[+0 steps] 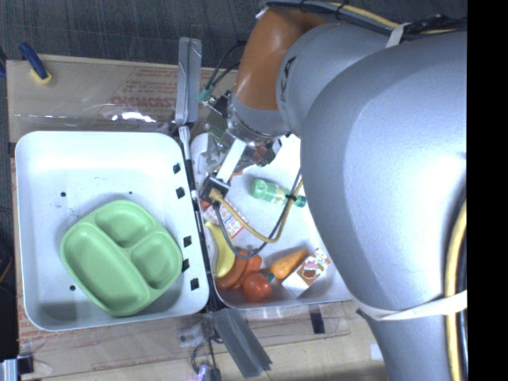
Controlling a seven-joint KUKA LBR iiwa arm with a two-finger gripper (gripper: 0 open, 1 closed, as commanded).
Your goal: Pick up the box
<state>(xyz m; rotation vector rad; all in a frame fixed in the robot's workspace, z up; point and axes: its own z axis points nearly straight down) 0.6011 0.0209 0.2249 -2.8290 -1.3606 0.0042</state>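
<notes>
The box (311, 270) — a small white carton with red print — lies in the right-hand bin (292, 227), at that bin's near edge, with nothing gripping it. The grey arm (381, 149) is the biggest thing in view; it hangs over the box from the right and above, and its orange-banded wrist sits well beyond the box, towards the far left corner of the same bin. The jaws point down there, apart from the box, and I cannot tell whether they are spread or pressed together. The left-hand bin (79, 165) lies well left of the box and holds a green divided plate (119, 256). Back beside the box, a yellow banana (222, 252) lies to its left along the wall between the bins. An orange carrot (287, 263) lies just left of the box, apparently touching it. A red tomato (255, 286) sits a little further left. A small green bottle (270, 189) lies beyond the box — up and to the left.
</notes>
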